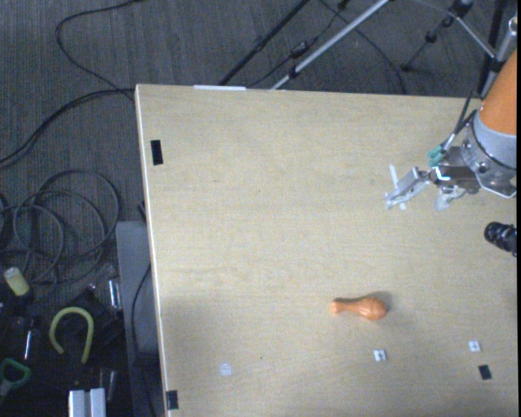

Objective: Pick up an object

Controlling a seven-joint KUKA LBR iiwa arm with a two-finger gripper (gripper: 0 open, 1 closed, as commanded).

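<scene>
My arm point(502, 102) enters from the right edge of the camera view, with the orange band above the grey wrist. My pincer point(398, 191) hangs over the right part of the light wooden worktop point(269, 198), pointing left. Its two pale fingers point(394, 177) are spread apart, and nothing sits between them. A small green part point(435, 155) shows on the wrist housing just behind the fingers.

The task's thing, an orange pear-shaped object point(361, 307), lies flat on the worktop toward the lower middle-right. Its narrow end points left and its rounder end points right. It sits well apart from my pincer, below it and slightly to the left in the view. Nothing touches it.

Small markers are fixed to the worktop: a black tag point(157, 152) near the upper-left corner and a small white square point(380, 354) just below the orange object.

Off the worktop, dark cables point(52, 215) coil on the floor to the left, beside a green curved tool point(72, 330). Tripod legs point(356, 20) cross the floor at the top.
</scene>
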